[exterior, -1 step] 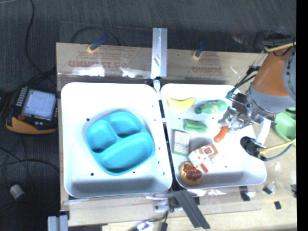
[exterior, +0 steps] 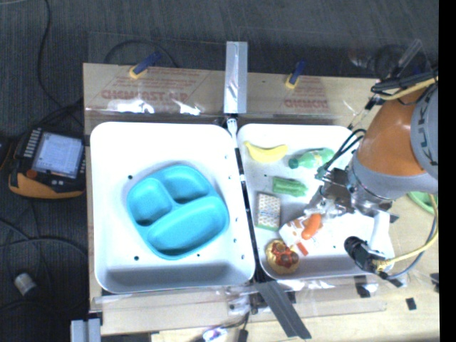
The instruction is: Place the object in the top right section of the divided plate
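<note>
Two white bins [exterior: 107, 191] sit on the desk; the blue divided plate [exterior: 178, 209] lies at nine o'clock from the pincer [exterior: 319, 209], whose state I cannot tell, above an orange object [exterior: 311, 226].

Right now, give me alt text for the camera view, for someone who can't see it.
A grey and orange robot arm reaches from the right into the right bin, its tool low beside an orange carrot. Around it lie a banana, green vegetables, a grater and a brown fruit. In the left bin sits a blue divided plate.
</note>
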Controlling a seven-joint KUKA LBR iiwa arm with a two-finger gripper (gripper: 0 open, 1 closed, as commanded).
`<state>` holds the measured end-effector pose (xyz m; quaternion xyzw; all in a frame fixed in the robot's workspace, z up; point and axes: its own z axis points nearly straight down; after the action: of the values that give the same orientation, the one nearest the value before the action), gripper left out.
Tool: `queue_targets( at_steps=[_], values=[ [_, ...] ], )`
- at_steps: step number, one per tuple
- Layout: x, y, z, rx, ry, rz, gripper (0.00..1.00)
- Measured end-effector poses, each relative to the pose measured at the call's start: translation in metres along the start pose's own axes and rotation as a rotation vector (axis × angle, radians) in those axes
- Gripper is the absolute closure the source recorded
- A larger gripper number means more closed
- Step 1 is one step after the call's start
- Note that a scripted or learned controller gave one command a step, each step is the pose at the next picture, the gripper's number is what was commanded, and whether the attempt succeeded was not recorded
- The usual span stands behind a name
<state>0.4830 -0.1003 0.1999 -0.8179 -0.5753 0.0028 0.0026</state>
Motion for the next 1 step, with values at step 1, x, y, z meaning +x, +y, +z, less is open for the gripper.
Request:
queue_targets(
  at_steps=[1],
  values=[
    [-0.0001, 0.0000, 0.0000, 0.000, 0.000, 0.000, 0.00]
  ],
)
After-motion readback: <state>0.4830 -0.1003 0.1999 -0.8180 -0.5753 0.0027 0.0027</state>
